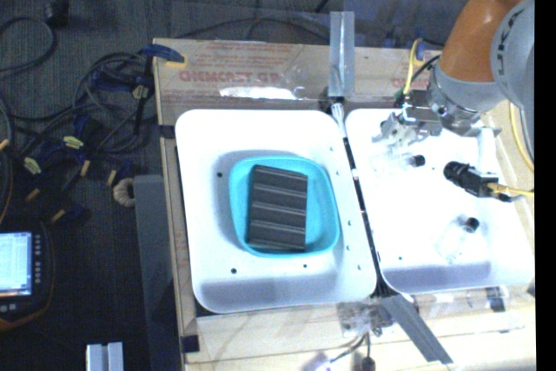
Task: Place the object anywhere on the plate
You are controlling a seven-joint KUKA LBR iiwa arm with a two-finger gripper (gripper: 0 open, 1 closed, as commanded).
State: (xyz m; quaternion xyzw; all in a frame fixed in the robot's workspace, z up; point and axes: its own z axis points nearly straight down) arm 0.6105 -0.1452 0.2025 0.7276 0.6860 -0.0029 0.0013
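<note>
Left bin (pixel 200 274) held a blue plate (pixel 323 187); dark ribbed block (pixel 278 207) lay flat on the plate, long axis running near-to-far, tilted slightly right at far end. Gripper (pixel 395 128) sat over right bin (pixel 434 265), well apart from block, pincer state cannot tell

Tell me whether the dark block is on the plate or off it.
On it: the dark ridged block lies flat inside the blue plate in the left bin.

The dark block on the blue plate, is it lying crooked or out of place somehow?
Nothing stands out. The dark ridged block lies flat within the blue plate in the left bin, tilted only slightly.
</note>
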